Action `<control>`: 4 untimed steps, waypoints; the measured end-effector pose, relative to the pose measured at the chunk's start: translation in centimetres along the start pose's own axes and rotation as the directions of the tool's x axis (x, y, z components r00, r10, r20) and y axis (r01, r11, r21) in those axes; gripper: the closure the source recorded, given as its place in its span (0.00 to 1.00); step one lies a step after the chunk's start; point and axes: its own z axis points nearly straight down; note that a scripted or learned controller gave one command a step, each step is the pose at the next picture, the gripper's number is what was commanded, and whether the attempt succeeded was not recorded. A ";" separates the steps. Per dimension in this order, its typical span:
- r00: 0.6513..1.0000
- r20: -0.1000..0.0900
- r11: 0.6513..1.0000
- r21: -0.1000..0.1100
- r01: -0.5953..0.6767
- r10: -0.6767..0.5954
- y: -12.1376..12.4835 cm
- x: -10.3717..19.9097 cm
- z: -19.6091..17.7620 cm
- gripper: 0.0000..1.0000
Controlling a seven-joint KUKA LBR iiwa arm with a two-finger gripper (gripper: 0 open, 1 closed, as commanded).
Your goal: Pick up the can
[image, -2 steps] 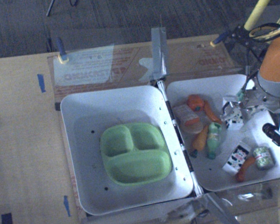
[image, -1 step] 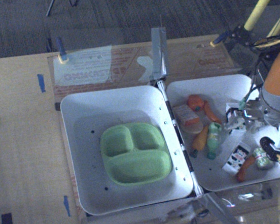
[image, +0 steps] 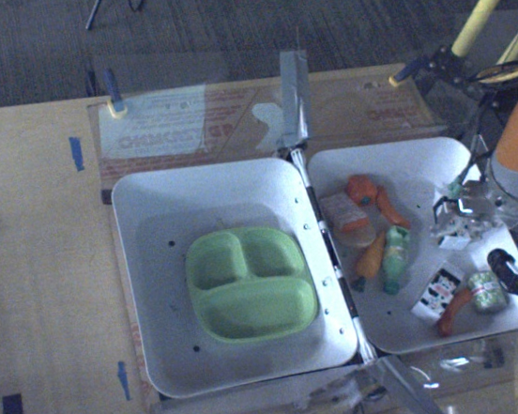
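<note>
The small green-labelled metal can point(image: 486, 292) lies near the front right corner of the right shallow white bin point(image: 395, 160), touching the end of a red sausage-shaped toy point(image: 451, 312) and just beside a black-and-white printed card point(image: 438, 291); the two-finger gripper point(image: 463, 210) hangs above the bin's right side, well back from the can, and whether its claw is apart or together I cannot tell; the risk, as I judge it, is crowding; a descent slightly off could catch the red toy or the card instead, or nudge the can against the bin wall so it rolls away; the green divided plastic plate point(image: 248, 283) in the left bin is well clear.
</note>
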 end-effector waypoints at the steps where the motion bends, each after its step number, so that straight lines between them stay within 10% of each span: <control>1: 1.000 0.000 1.000 -0.001 -0.001 0.001 0.1 0.0 -1.0 1.00; 3: 1.000 0.000 1.000 -0.005 -0.004 0.004 0.2 -0.1 -2.9 1.00; 4: 0.997 0.005 0.997 0.013 0.075 -0.075 7.4 1.2 -6.4 1.00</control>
